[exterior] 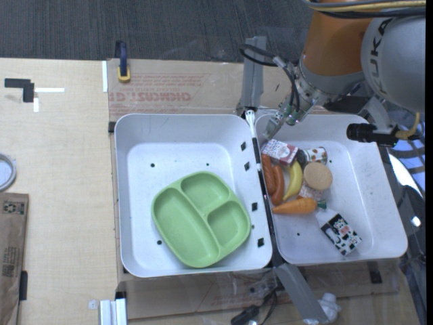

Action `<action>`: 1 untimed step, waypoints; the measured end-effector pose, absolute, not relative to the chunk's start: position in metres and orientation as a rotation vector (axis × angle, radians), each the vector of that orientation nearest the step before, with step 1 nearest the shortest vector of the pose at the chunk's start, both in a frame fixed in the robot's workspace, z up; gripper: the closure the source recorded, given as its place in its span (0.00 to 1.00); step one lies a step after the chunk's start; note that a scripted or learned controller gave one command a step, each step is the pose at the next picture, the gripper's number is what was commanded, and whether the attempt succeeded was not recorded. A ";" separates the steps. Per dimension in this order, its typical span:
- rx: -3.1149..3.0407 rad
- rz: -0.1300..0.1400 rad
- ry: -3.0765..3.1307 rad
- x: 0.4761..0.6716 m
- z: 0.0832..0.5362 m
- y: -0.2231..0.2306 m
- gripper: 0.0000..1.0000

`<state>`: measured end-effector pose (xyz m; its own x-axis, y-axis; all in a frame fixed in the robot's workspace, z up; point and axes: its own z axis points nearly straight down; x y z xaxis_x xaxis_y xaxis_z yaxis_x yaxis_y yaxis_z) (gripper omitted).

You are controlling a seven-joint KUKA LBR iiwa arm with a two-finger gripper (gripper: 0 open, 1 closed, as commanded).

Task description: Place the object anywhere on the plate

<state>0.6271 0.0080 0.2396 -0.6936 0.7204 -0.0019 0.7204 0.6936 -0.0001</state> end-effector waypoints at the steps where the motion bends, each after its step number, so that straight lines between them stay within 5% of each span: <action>1: 1.043 -0.001 2.960 0.645 0.242 -0.047 1.00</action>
